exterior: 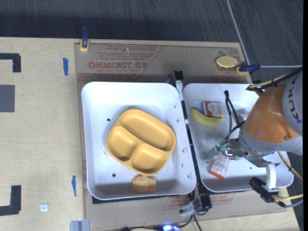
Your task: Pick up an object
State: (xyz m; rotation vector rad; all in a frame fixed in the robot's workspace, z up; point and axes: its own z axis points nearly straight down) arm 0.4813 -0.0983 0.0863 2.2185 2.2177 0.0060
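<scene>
Camera view: arm over right bin; gripper low by red-white packet, finger state can't tell. Banana + small carton at far side. Yellow tray in left bin.

The cardboard sheet reads "CHEMCAST".

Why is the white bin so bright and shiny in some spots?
In the camera view, overhead light glares off the left bin rim, washing it out; the yellow tray shows soft highlights; the right bin is dimmer, shadowed under the arm; edges look slightly soft.
</scene>
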